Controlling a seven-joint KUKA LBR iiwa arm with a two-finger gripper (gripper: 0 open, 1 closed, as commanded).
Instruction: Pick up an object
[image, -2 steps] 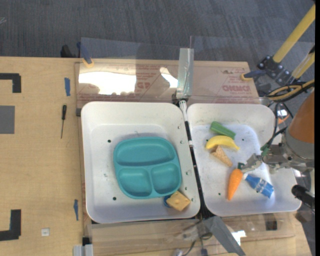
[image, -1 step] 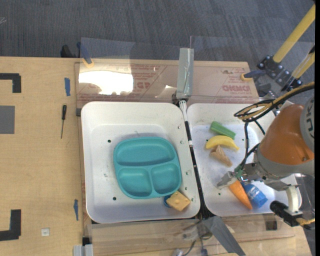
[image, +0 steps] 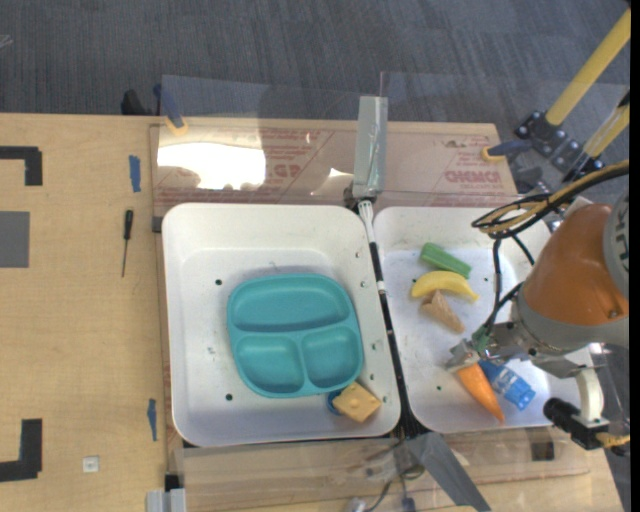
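Arm (image: 578, 275) hangs over the right bin (image: 400, 300); gripper (image: 482, 345) sits low by the carrot (image: 480, 391) and blue bottle (image: 512, 385); banana (image: 445, 286), green block (image: 444, 259), tan wedge (image: 443, 311) nearby; teal tray (image: 293, 333) in the left bin (image: 190, 300).

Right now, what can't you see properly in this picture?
- In the camera view, the arm's wrist covers the jaws over the right bin, so open or shut is unclear.
- The carrot and blue packet lie partly under the arm.
- The tan block hides a small blue thing.
- The arm is cut off at the right.
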